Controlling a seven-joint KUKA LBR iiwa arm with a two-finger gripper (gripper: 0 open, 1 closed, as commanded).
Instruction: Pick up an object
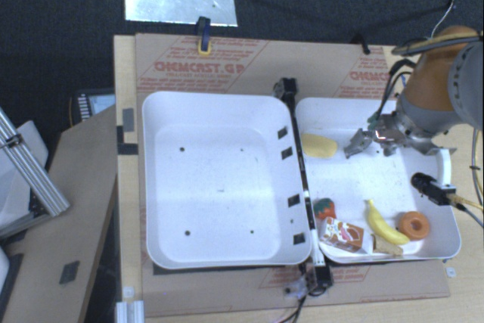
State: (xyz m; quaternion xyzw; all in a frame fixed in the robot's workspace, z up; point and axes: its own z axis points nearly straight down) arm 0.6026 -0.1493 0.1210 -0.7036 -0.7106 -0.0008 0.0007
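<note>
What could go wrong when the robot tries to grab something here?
The gripper sits beside the yellow block, not over it, so it might push the block against the bin wall rather than grasp it. The banana, orange ring and snack packet crowd one corner, so a grab there may catch two things.

You can read "CHEMCAST GP" in red print on the brown sheet (227, 64) beneath the bins, behind the left bin. The same red print repeats near the right rear corner, too skewed to read fully.
</note>
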